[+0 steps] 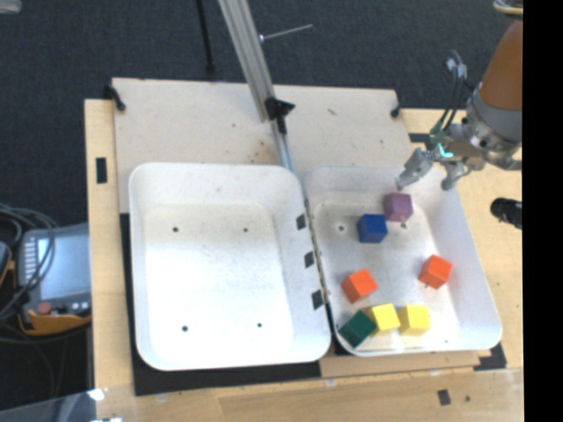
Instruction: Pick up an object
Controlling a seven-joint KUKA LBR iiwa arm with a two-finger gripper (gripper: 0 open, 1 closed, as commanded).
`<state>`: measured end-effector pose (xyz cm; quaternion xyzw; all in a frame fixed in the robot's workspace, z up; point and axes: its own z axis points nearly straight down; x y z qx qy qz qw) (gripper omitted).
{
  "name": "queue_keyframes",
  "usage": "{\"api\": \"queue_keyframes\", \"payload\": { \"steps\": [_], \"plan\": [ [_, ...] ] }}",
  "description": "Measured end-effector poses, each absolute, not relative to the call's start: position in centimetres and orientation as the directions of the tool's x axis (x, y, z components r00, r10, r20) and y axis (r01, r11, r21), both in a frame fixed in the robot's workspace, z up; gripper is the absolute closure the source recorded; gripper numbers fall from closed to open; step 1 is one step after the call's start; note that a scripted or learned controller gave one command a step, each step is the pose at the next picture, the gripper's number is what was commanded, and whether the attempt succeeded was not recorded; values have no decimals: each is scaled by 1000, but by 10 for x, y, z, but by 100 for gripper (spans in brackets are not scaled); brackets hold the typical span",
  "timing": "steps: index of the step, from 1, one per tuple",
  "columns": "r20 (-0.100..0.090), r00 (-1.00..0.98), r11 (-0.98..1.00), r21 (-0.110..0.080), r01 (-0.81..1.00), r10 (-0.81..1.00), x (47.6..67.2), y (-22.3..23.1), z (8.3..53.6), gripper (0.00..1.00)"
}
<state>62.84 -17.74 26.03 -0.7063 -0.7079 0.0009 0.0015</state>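
Gripper (429, 176) at upper right of frame, fingers spread wide, holding nothing, above purple cube (398, 206) in right bin (466, 262); blue cube (372, 228) just beside.

overhead camera, slanted down, both bins (141, 236)

arm (503, 69) cut off at right edge

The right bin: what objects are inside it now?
Inside the right bin lie seven blocks: purple, blue, two orange, two yellow and green. None is covered; the gripper hangs above the bin's far edge.
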Motion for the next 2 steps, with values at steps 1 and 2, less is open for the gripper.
{"api": "queue_keyframes", "payload": {
  "steps": [1, 2],
  "plan": [
    [-2, -4, 4, 1, 1000, 1000, 629, -178, 263, 0],
    [-2, 1, -1, -5, 1000, 1000, 629, -188, 205, 0]
  ]
}}
